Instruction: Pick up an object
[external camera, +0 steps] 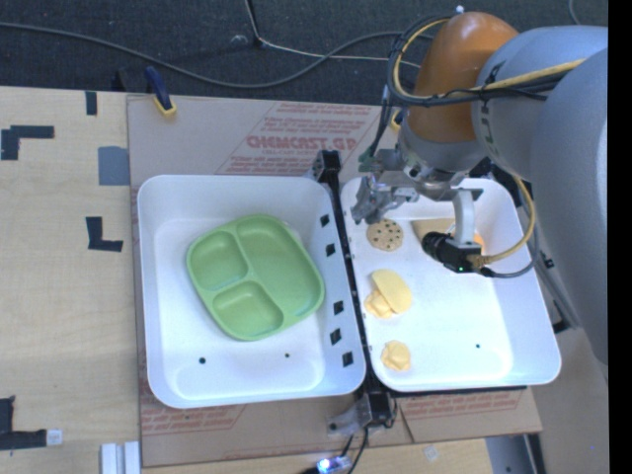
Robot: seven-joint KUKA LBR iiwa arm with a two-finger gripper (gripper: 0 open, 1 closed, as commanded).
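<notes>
Above the cookie (384, 234), the end effector (373, 205) blurs; its grip state is unclear.

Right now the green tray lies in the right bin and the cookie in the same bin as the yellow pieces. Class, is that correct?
Not quite. The camera view shows the green tray in the left bin; the cookie does share the right bin with the yellow pieces.

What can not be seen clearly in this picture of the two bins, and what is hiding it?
- Gripper: in the camera view the arm's wrist covers it from above, so its fingers' state is unreadable.
- Orange item in the right bin: mostly behind the black cable fitting; its kind is unclear.
- Cookie: the top edge lies under the gripper.
- Two yellow pieces: too small to identify.
</notes>
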